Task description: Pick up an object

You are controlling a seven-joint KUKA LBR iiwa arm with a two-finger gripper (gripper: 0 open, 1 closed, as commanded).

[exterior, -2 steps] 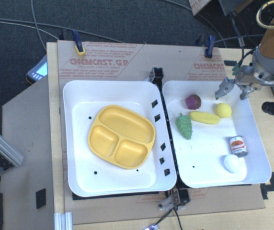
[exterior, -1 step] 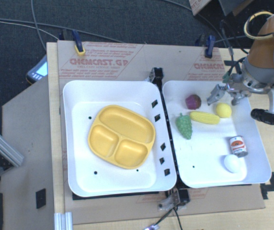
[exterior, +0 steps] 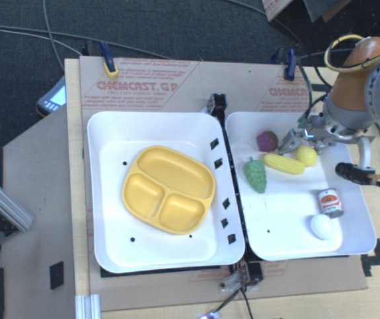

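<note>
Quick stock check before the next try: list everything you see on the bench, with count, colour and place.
Bins: 2, white, side by side; left bin, right bin.
Divided plate: 1, yellow, middle of left bin.
Grapes: 1 bunch, green, left side of right bin.
Corn cob: 1, yellow, right bin, beside the grapes.
Lemon: 1, yellow, right bin, touching the corn's right end.
Purple round thing: 1, right bin, upper left.
Small can: 1, red and white label, right bin, lower right.
White egg-like thing: 1, right bin, below the can.
Clamps: 2, blue and yellow, blue, board's far edge.
Gripper: 1, grey, above the lemon.
</note>
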